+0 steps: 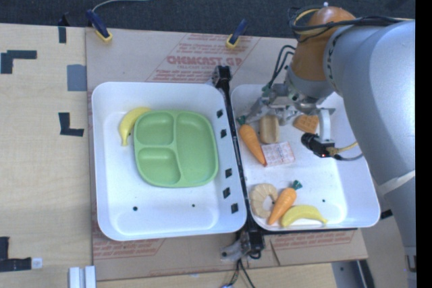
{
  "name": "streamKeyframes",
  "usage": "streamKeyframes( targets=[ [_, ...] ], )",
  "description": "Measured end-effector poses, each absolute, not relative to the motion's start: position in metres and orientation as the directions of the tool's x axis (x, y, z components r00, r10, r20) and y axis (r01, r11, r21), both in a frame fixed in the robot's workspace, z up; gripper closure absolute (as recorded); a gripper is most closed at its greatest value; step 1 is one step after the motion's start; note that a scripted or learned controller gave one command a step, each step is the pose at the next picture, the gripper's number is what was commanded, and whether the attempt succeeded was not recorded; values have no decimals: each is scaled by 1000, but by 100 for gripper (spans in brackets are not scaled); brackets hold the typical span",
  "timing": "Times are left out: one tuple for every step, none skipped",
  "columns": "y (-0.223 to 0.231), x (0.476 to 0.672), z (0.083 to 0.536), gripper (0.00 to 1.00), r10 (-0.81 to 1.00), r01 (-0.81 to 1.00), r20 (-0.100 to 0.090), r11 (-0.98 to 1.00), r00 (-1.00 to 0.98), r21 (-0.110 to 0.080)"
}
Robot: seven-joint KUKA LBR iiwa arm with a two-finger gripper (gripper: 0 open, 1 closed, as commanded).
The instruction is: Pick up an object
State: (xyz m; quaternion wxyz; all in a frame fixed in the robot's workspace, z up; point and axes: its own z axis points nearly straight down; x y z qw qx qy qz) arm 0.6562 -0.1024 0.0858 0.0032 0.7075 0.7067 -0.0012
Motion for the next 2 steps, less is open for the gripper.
streamKeyframes(
  targets=[
    [-102, 651, 86, 0, 1000, 1000, -4, 0, 0, 4],
    [-102, 651, 95, 100, 1000, 1000, -3, 1, -1, 2]
  ],
)
